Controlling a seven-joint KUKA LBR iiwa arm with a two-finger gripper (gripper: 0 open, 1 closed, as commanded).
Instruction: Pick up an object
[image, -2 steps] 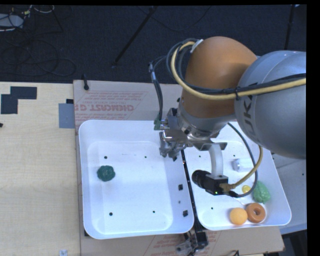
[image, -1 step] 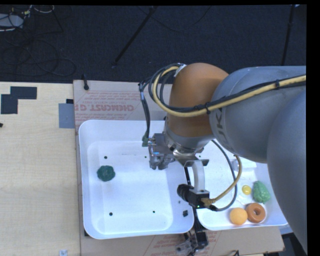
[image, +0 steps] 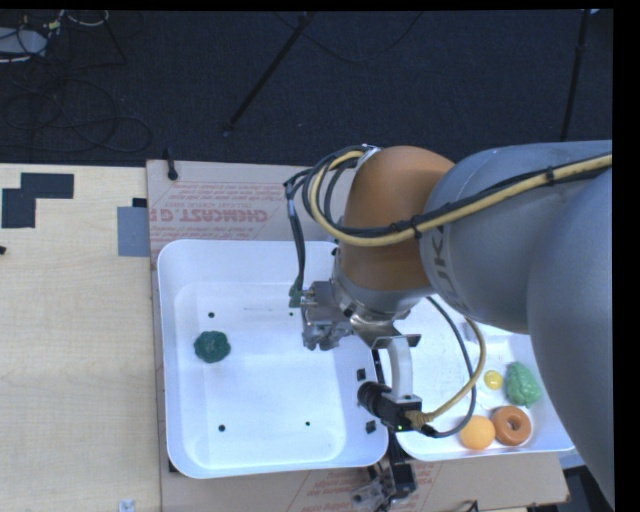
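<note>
A dark green crumpled lump (image: 211, 346) lies alone in the left white bin (image: 250, 450), near its left wall. My gripper (image: 322, 328) hangs under the orange wrist band, over the left bin's right side close to the wall shared with the right bin. It is well to the right of the green lump and nothing shows in its grasp. The right bin (image: 440, 448) holds an orange ball (image: 477, 432), a brown ring (image: 513, 426), a light green piece (image: 522, 383) and a small yellow bit (image: 492, 380), all at its near right corner.
The bulky grey arm covers much of the right bin. A cardboard sheet (image: 215, 205) lies under both bins. Pale wooden bench (image: 70, 360) stretches to the left.
</note>
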